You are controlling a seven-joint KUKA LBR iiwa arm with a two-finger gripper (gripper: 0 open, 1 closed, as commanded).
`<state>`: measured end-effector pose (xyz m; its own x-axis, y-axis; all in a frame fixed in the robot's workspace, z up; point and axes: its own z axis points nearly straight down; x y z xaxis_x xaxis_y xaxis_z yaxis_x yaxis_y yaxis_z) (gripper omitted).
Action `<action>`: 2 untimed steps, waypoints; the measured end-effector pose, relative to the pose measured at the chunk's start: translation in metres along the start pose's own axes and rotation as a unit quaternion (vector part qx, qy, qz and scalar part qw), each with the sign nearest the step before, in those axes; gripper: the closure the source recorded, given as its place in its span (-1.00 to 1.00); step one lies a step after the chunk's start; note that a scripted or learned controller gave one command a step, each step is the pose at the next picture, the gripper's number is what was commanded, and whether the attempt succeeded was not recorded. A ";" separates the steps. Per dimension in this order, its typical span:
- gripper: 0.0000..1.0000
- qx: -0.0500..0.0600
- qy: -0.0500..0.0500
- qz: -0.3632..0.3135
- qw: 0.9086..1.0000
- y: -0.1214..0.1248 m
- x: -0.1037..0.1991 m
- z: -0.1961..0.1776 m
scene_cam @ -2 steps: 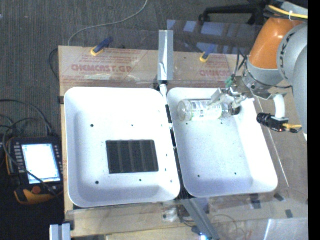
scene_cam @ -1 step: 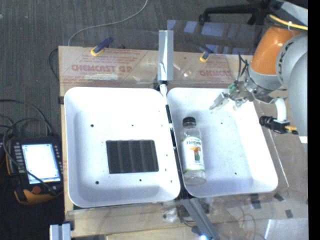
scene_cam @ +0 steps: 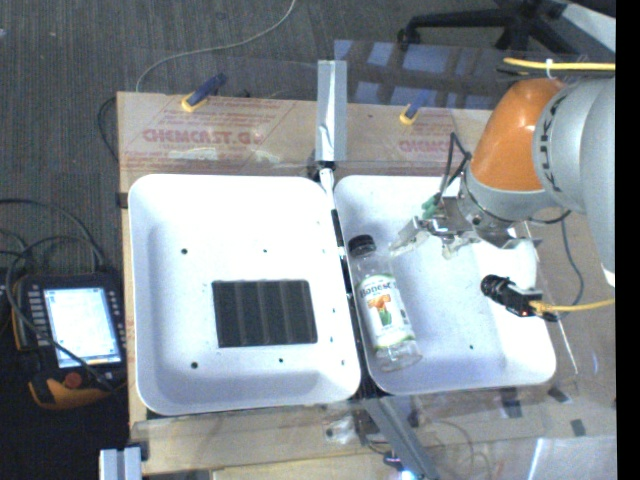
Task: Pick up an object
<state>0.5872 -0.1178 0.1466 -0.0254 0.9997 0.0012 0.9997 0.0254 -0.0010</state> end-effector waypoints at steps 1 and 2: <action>-1.00 -0.010 -0.006 -0.060 0.998 -0.022 -0.002 0.054; -1.00 -0.012 -0.012 -0.137 0.990 -0.064 -0.006 0.053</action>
